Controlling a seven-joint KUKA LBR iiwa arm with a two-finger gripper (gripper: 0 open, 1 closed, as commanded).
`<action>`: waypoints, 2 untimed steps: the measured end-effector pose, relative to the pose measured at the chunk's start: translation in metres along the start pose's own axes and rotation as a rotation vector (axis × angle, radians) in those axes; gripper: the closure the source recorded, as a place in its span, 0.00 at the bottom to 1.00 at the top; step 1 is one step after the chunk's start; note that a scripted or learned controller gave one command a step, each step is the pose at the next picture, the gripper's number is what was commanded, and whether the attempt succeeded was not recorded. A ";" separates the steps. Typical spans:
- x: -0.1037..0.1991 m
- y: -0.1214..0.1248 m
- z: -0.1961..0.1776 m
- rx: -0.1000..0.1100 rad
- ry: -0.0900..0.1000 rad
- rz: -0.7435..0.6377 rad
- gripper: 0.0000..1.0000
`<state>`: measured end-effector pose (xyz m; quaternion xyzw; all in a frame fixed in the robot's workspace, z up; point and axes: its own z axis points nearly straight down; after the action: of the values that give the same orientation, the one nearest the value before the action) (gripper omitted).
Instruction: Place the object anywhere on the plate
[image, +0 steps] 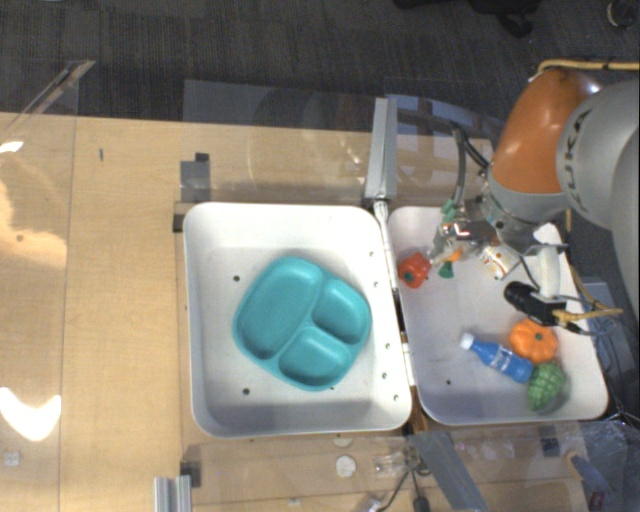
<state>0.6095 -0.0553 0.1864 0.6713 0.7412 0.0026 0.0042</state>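
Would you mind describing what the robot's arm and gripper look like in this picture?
The arm is bulky and rounded, with light grey casing and a glossy orange band above the wrist. Dark lettering runs along the grey shell beside the band. Black cables loop down from the wrist toward the gripper, a small metallic assembly with green and orange touches. White and black fittings hang below the wrist.

Likely robotics lab: KUKA arm (560, 130), white bins (200, 300) (clear guard panels), wooden bench (90, 300).
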 end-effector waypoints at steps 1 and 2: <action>0.092 -0.062 -0.027 0.000 0.003 -0.076 1.00; 0.153 -0.082 0.001 0.004 0.004 -0.245 1.00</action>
<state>0.5130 0.0885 0.1847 0.5758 0.8176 0.0020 0.0015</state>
